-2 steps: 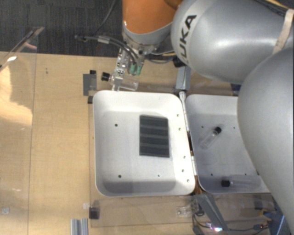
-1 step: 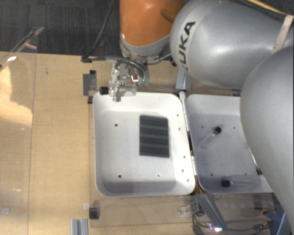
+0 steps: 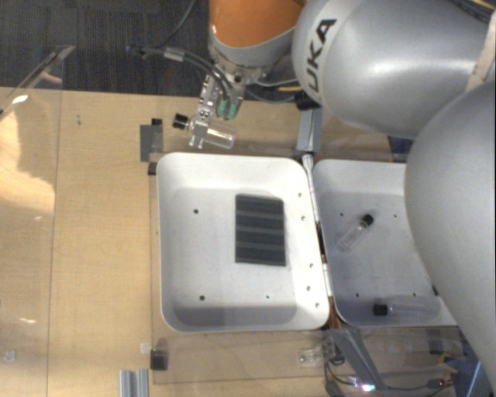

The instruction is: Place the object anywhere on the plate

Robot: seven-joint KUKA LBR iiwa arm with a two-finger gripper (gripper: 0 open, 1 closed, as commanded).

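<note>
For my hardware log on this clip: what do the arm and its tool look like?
The arm has smooth, rounded grey shells with dark "UKA" lettering visible and an orange band above the wrist. Black cables run by the wrist. The tool is small, metallic silver, with a green part near its mount.

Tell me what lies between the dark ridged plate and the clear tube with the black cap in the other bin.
In the camera view, between the plate and the tube lie bare white bin floor and the two bins' adjoining rims.
</note>
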